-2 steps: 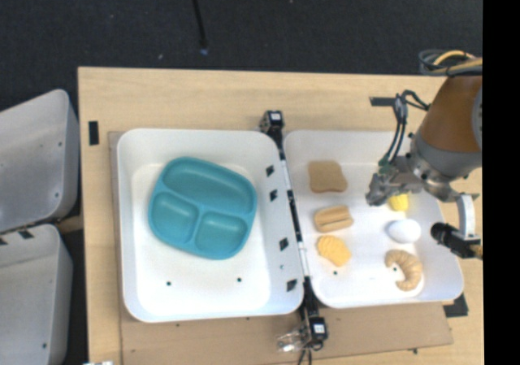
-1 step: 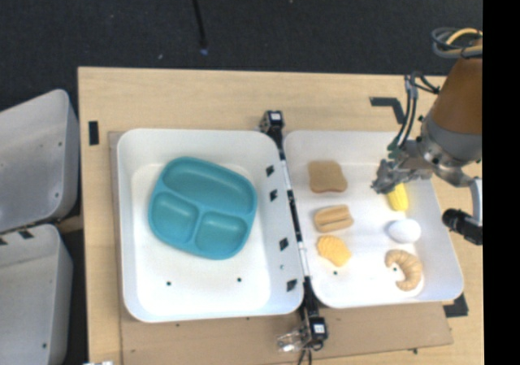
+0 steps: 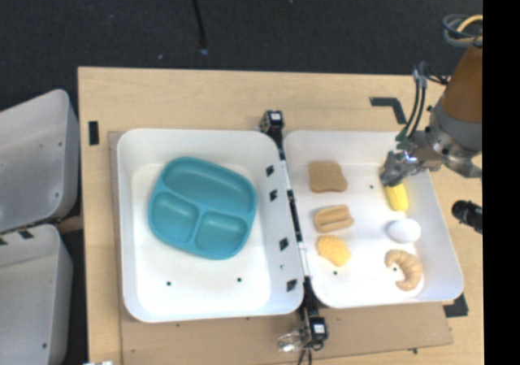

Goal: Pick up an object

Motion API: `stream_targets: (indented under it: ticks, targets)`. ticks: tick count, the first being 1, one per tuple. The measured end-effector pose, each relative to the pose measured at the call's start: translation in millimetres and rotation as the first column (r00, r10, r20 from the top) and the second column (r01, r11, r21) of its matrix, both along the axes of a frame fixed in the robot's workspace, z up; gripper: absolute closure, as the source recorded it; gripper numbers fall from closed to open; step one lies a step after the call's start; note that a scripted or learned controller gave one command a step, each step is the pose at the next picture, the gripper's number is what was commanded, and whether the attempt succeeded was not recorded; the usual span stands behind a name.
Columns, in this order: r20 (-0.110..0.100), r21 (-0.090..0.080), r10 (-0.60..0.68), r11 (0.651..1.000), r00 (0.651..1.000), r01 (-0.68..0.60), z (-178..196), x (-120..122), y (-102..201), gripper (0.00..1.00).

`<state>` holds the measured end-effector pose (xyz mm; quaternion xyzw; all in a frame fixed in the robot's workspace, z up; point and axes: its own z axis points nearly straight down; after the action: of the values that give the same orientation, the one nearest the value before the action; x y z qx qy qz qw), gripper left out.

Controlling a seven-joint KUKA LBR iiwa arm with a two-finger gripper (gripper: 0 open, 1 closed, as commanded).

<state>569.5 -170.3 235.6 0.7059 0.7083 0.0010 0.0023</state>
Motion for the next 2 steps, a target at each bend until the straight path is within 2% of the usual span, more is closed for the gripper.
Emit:
stream_targets:
  ticks: [1, 2]
  targets:
    - [-0.005, 0.002, 0.001, 1.0, 1.0, -0.001, -8, -7, 47, 1.0]
    - [-0.004, 0.003, 0.004, 1.0, 1.0, -0.004, 1, -7, 102, 1.0]
